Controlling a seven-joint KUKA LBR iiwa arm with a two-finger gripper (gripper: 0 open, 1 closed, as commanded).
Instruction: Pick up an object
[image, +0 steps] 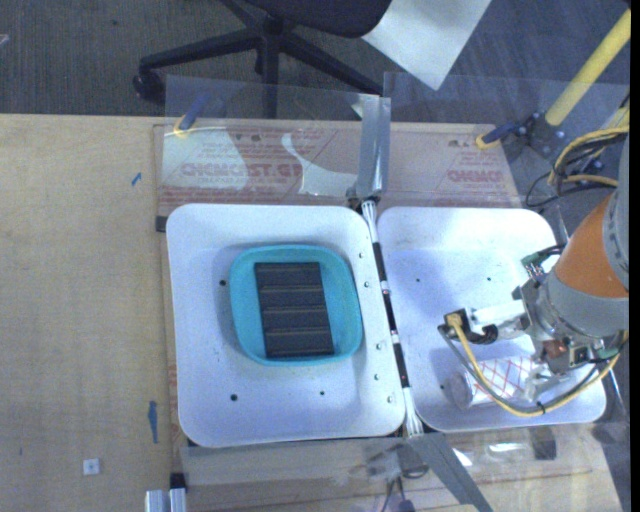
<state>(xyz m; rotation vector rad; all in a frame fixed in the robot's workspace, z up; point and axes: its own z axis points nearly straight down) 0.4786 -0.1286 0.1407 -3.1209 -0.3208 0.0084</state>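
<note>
In the camera view I take the right bin (440, 240) as my landmark. The gripper (556, 352) hangs low over its near right corner, just beside a clear object with a red grid pattern (495, 380) lying on the floor there. Yellow cable loops across it. I cannot tell the gripper's opening or whether it holds anything. I'd settle squarely over the object and lift slowly. Left of the bin sits a teal dish (240, 300) holding a dark ribbed block (293, 310).
</note>
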